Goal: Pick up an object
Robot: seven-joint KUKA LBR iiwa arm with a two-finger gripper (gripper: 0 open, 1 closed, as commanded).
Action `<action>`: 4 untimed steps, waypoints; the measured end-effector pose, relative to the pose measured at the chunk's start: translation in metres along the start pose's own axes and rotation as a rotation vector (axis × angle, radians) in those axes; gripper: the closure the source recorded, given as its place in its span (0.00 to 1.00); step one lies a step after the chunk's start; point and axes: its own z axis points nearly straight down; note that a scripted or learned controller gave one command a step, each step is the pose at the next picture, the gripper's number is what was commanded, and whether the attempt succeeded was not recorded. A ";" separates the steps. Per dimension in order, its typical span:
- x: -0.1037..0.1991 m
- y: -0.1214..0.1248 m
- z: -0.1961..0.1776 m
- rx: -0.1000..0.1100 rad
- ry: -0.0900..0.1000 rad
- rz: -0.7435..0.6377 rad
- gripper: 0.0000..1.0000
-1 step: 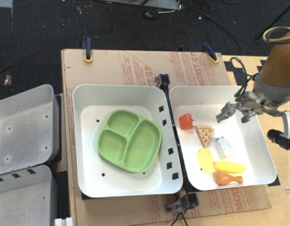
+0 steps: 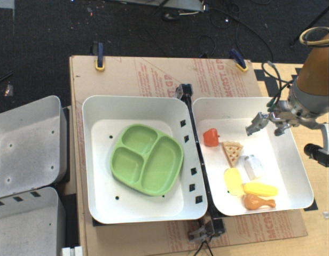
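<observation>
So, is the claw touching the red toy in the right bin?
Apart. The camera view shows bare white bin floor between the claw, which hangs over the right bin's upper part, and the red toy near the divider.

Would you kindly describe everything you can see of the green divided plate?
The green divided plate is pale green, looks like matte plastic, and has rounded corners and three compartments: one small at the top, one at the left, one long at the right. It lies flat, turned at a slant, on the floor of the left white bin. Nothing lies in it or touches it.
</observation>
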 end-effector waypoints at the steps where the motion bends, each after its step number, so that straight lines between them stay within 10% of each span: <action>1: 0.006 -0.009 0.055 0.005 0.001 0.002 0.00; 2: 0.006 -0.008 0.104 -0.003 0.001 0.003 0.00; 3: 0.007 -0.004 0.089 -0.013 0.001 0.001 1.00; 4: -0.003 -0.008 0.032 -0.004 -0.002 0.003 1.00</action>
